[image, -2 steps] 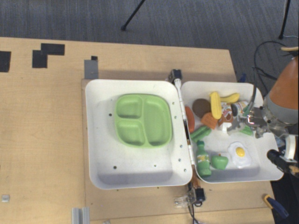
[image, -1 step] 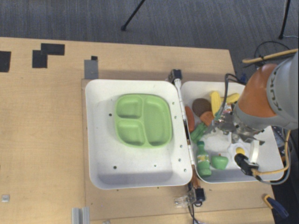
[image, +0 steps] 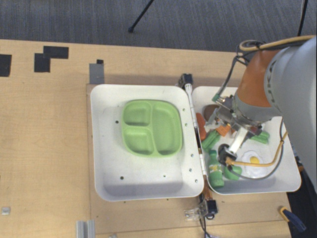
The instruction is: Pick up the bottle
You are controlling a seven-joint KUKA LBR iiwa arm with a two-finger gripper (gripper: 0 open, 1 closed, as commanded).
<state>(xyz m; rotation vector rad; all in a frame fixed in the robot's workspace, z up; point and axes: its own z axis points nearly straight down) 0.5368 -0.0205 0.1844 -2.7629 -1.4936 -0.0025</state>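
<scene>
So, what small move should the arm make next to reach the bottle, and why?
Probably shift the end effector a little toward the near left corner of the right white bin. What looks like the green plastic bottle with a yellow label lies there among other green pieces, while the end effector hangs over the bin's middle, not above the bottle.

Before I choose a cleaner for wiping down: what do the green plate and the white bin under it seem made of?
Green plate: probably moulded plastic, matte; even colour, rounded dividers.
White bin: likely formed plastic, smooth with slight sheen; rounded corners; painted metal not ruled out.
</scene>
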